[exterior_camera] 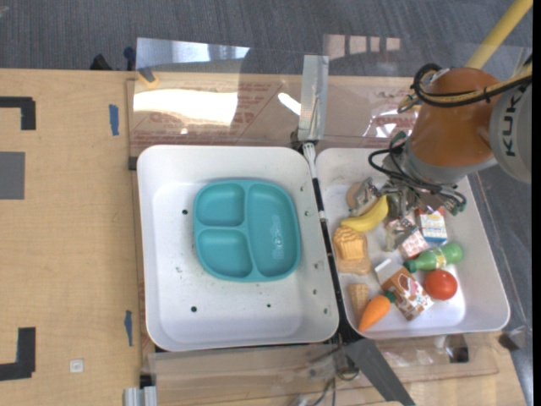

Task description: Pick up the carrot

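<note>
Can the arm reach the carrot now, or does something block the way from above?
Probably yes. The carrot lies uncovered at the near edge of the right bin. A small box touches its right side, which may crowd the hand.

Bins (161, 311) — 2; teal divided plate (248, 229) — 1; carrot (374, 311) — 1; banana (365, 219) — 1; tomato (440, 284) — 1.

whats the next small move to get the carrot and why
Probably shift the hand toward the near-left corner of the right bin, since the carrot lies there beside the snack pack, while the hand sits over the banana at the far end.
</note>
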Robot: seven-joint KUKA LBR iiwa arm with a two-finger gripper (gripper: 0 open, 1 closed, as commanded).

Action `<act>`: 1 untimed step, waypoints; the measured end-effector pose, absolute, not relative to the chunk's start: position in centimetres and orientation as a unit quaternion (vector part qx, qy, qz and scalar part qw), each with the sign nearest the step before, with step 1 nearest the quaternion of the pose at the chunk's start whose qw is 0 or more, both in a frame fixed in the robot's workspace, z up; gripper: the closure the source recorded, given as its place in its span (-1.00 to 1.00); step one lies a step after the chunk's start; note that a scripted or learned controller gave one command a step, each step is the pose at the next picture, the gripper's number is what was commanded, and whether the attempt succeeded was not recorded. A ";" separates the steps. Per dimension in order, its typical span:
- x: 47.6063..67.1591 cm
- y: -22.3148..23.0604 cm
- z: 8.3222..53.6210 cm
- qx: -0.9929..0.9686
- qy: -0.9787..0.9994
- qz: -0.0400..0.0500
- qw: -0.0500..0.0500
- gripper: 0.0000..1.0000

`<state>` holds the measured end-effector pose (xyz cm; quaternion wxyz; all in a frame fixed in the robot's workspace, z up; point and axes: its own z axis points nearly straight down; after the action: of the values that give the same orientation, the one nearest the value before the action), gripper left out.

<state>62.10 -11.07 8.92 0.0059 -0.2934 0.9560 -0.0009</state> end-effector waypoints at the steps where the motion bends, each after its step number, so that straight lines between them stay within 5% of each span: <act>1: 56.3 -9.1 9.0 -0.292 0.956 -0.002 0.006 -1.00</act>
<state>56.34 -9.09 9.04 0.0062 -0.2919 0.9564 -0.0015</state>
